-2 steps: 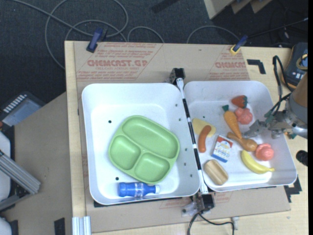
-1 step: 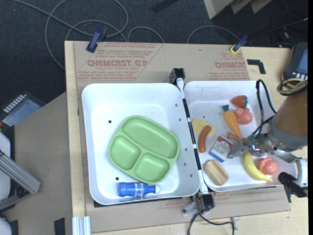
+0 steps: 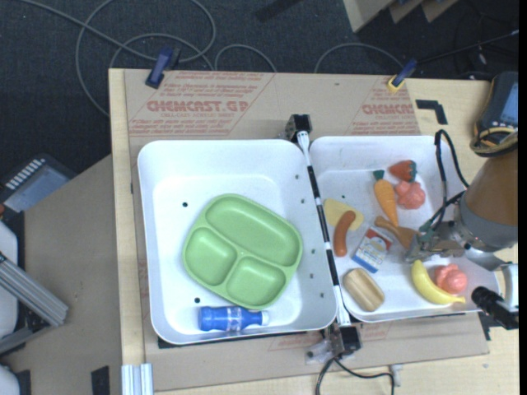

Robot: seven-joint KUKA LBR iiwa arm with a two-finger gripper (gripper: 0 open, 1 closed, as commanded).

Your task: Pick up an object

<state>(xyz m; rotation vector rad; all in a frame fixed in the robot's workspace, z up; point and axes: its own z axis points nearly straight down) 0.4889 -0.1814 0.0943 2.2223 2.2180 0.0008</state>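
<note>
Toy food crowds the right white plastic bin [image 3: 362,148]: an orange plastic carrot [image 3: 384,199] and a red strawberry-like piece [image 3: 403,170] lie near the far wall beside a pink lumpy piece [image 3: 411,194], a red sausage [image 3: 343,231] rests on a pale yellow wedge [image 3: 333,213] close to the dividing rim, a small white and blue carton [image 3: 371,249] sits mid-bin, and a tan bread roll [image 3: 363,290] lies against the near edge. A yellow banana [image 3: 431,285] touches another pink piece [image 3: 450,278] in the near right corner. The hand [image 3: 430,242] hangs low over the bin's right side, between the carrot and the banana; whether it is wide or narrow I cannot tell. The left white bin [image 3: 156,220] holds a green divided plate [image 3: 241,249] and a blue bottle [image 3: 230,319], with bare floor along its far and left walls.
</note>
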